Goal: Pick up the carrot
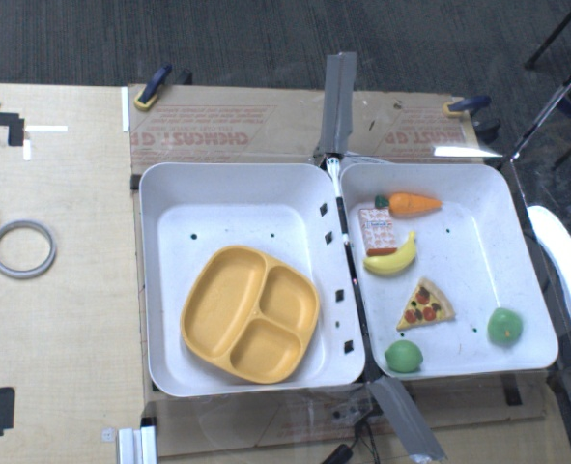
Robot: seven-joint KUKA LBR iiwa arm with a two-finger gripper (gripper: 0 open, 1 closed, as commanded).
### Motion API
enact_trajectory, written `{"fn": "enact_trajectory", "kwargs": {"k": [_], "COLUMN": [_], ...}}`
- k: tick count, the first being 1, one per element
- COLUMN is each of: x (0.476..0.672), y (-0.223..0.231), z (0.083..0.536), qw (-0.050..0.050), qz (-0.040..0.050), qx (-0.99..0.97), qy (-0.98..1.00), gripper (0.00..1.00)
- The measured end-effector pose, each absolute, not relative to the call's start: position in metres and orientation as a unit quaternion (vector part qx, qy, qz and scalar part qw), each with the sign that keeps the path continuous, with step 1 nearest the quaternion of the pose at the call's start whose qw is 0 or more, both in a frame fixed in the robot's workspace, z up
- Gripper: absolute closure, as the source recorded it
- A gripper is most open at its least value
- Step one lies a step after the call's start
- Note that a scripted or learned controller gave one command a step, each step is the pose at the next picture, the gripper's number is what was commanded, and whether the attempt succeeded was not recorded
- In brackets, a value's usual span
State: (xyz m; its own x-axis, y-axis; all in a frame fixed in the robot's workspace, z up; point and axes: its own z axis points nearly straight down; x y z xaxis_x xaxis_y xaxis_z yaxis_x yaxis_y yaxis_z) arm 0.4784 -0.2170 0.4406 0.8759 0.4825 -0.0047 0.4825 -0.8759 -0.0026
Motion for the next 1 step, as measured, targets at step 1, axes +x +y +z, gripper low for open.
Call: {"fn": "enact_trajectory", "kwargs": {"k": [1], "x": [0.4783], "y": [-0.2219], "z": [0.4403], "qw": [0.0], "qz": [0.0026], "qx": [-0.99], "qy": [-0.141], "gripper": [0.0]}}
